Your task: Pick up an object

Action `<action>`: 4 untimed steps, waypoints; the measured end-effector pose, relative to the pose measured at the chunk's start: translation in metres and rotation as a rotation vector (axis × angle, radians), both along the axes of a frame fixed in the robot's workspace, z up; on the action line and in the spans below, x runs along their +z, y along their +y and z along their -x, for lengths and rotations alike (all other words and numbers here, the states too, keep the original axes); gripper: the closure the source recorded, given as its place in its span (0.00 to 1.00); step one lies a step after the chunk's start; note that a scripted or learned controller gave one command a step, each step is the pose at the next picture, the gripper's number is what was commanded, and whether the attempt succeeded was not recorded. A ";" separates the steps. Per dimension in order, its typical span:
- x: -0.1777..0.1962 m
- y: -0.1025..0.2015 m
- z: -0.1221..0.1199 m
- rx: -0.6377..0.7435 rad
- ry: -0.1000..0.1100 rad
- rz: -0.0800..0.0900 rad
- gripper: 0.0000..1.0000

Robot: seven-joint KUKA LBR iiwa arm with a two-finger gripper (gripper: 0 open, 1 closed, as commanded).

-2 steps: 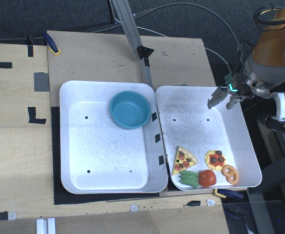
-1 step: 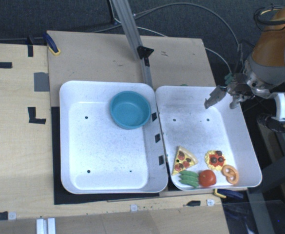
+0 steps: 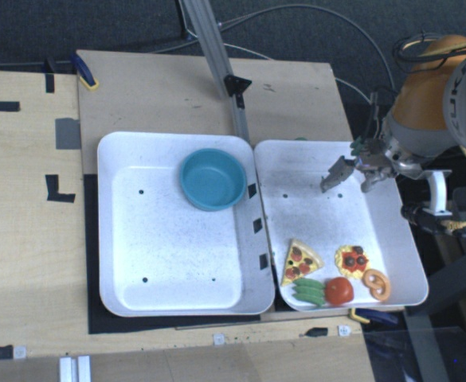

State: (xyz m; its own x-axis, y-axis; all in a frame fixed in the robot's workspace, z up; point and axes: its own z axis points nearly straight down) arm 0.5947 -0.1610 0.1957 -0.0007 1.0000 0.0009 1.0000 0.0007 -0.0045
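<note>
Gripper (image 3: 350,177): fingers spread apart, holding nothing, over the right bin's (image 3: 312,213) far end
Toy food: pizza slice (image 3: 299,260), tomato (image 3: 339,290), pretzel (image 3: 376,283) lay at that bin's near edge
Left bin (image 3: 137,253): held a blue bowl (image 3: 212,178)

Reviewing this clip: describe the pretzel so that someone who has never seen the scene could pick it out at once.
Look at the right bin, the one the gripper hangs over, and go to its near edge, where small toy foods cluster. The pretzel is the rightmost piece there, beside the red tomato and just below a small round pizza. It alone is a golden-brown twisted loop with holes.
</note>
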 end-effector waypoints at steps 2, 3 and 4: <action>-0.090 -0.009 0.002 -0.001 0.000 0.000 0.00; -0.077 -0.008 0.000 0.001 -0.004 0.001 1.00; -0.033 -0.002 0.003 0.000 -0.008 0.002 1.00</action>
State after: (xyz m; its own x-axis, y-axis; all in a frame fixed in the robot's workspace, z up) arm 0.5922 -0.1630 0.1628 -0.0010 1.0000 -0.0006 1.0000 0.0010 0.0033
